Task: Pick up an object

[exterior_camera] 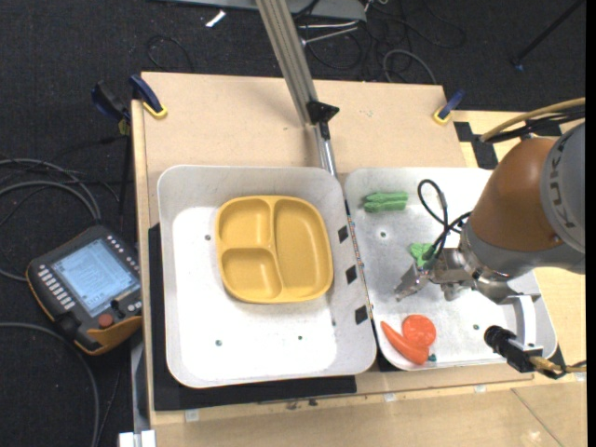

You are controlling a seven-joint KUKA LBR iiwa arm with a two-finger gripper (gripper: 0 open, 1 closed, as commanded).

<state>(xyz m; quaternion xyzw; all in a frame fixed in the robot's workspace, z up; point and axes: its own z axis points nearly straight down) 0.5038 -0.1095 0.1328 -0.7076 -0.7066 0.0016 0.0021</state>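
Your gripper (pixel 410 285) hangs low over the middle of the right bin (pixel 372 250), its fingers spread apart and holding nothing. A small green piece (pixel 421 250) lies just beside them, and a longer green object (pixel 385 201) sits near the bin's far edge. By the near edge rests an orange-red object (pixel 414 335); it looks light, smooth and rounded, so you should probably close across its narrower end. The yellow divided plate (pixel 275 250) fills the left bin (pixel 186 287).

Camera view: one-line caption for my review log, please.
KUKA arm's pincer low in the right bin near green pieces and an orange toy; yellow divided plate in left bin.
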